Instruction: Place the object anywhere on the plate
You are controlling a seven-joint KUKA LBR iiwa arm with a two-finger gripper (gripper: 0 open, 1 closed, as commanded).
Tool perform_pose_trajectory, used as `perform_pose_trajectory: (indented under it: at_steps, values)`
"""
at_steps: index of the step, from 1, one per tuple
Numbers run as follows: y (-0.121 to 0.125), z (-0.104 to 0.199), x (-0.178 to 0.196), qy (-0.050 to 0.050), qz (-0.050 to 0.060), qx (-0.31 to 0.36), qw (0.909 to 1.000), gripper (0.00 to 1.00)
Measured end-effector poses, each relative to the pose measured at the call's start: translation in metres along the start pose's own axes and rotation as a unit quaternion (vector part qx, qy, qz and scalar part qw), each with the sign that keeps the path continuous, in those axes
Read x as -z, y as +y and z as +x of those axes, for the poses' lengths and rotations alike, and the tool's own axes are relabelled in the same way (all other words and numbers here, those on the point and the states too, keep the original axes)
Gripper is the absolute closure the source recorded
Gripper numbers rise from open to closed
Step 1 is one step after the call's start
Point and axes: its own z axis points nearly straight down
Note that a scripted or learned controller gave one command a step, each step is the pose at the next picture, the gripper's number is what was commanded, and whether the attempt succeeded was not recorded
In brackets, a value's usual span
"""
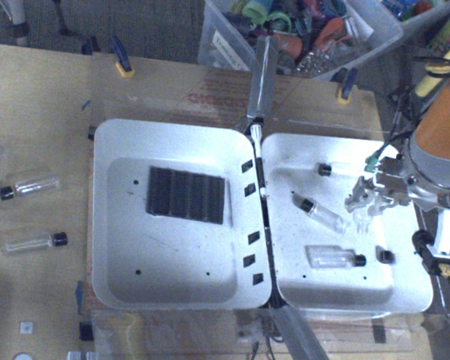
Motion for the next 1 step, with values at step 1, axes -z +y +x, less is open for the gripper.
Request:
perform_pose_trajectory:
  at_steps: [1]
  values:
    - [0.0417, 0.0244, -0.011, -0.001, -0.002, 0.343, 0.9392, 1.0]
